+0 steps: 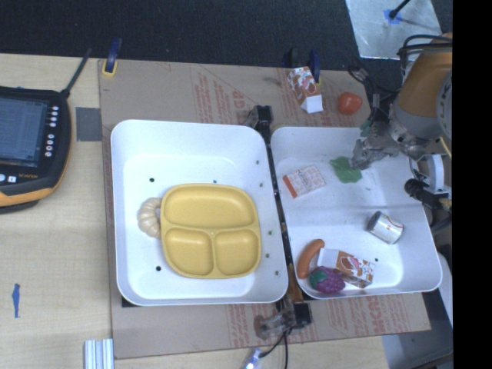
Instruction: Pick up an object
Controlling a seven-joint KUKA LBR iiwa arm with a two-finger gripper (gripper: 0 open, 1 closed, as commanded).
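The arm [425, 91] reaches in from the right edge of the view, its orange band sitting above the far right corner of the right bin [430, 279]. From there the wrist angles down and to the left, ending in the gripper [361, 157] at the upper middle of that bin. Whether the gripper is apart or together I cannot tell, since the tip is small and dark against the bin floor. It stands just beside a flat green piece [347, 169], possibly touching its upper edge; nothing is visibly between its tips.

The other things in the right bin lie apart from the gripper. A small red-and-white packet [304, 181] lies near the left wall. A silver can [384, 227] rests on its side toward the right. Along the near wall sit an orange sausage-shaped toy [310, 257], a purple bunch of grapes [327, 280] and a printed carton [350, 267], the three crowded together.

The left bin [131, 148] holds a yellow divided plate [209, 230] with a pale garlic-like bulb [148, 217] touching its left edge.

On the counter [54, 283] behind the bins stand a small carton [305, 88] and a red tomato [350, 103]. A control pendant [29, 146] lies at the far left.
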